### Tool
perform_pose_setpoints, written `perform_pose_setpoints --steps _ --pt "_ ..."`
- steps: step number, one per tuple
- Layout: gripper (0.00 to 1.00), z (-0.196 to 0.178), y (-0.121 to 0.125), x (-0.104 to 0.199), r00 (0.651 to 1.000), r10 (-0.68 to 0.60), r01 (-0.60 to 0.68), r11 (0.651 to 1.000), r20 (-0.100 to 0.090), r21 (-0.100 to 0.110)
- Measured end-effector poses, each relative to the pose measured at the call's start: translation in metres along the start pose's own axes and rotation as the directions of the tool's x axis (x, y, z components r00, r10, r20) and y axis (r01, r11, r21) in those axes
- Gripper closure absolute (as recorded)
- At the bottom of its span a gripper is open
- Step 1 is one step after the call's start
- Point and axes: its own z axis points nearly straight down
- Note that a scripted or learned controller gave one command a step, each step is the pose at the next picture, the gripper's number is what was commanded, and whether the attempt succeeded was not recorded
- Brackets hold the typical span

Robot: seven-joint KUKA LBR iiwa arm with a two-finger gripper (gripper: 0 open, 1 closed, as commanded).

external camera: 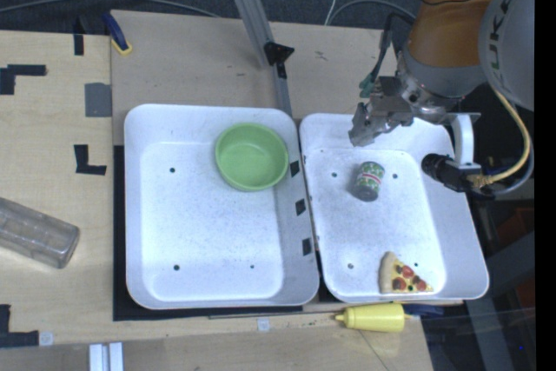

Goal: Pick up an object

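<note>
The hand (363, 133) hovers at the right bin's (460, 261) upper edge, above a small can (368, 181). Its grip state is unclear. A pizza slice (400, 274) lies lower right.

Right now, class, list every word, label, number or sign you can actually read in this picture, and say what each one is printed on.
"UK": dark letters on the grey arm at the right edge, cut off by the frame.
The small can in the right bin has a green, white and red label: too blurred to read.
The yellow bottle in front of the bins shows no readable print.
</note>
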Motion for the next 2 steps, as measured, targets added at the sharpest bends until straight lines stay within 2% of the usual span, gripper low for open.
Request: perform_pose_setpoints --steps 2 --pt "1.00 0.006 -0.025 0.096 1.000 0.000 0.000 1.000 0.001 0.001"
